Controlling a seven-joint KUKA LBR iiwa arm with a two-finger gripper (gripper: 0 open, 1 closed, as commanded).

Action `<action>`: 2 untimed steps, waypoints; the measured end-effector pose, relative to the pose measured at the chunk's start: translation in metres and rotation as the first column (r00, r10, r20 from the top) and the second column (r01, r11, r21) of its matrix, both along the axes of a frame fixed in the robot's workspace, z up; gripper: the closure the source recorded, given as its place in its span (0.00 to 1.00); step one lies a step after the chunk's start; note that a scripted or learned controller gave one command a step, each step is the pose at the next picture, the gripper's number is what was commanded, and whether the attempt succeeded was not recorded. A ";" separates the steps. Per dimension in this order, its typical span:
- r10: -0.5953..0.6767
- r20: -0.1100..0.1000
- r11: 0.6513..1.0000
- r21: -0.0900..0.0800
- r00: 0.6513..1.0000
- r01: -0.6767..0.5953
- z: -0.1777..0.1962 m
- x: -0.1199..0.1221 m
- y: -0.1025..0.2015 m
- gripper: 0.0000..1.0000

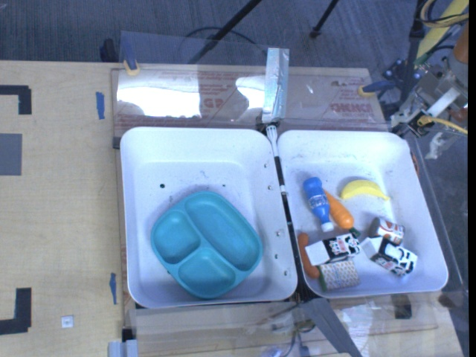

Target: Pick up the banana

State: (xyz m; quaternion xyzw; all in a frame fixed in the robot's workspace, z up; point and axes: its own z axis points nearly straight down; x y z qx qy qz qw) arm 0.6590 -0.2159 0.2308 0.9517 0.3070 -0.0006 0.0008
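The yellow banana lies in the right bin, in its far half, curved side up and free of the other items. Just to its left are a blue bottle and an orange carrot. The gripper sits outside the bin, past its far right corner, among cables, well above and to the right of the banana. Nothing is seen held in it.
The near half of the right bin holds two cow-patterned toys, a small can, a woven block and another orange piece. A teal divided plate lies in the left bin.
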 end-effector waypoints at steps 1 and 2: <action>-0.056 0.004 0.998 0.007 0.998 0.056 -0.089 -0.039 -0.002 0.00; -0.065 0.000 0.998 0.002 0.998 0.065 -0.016 -0.020 -0.007 0.00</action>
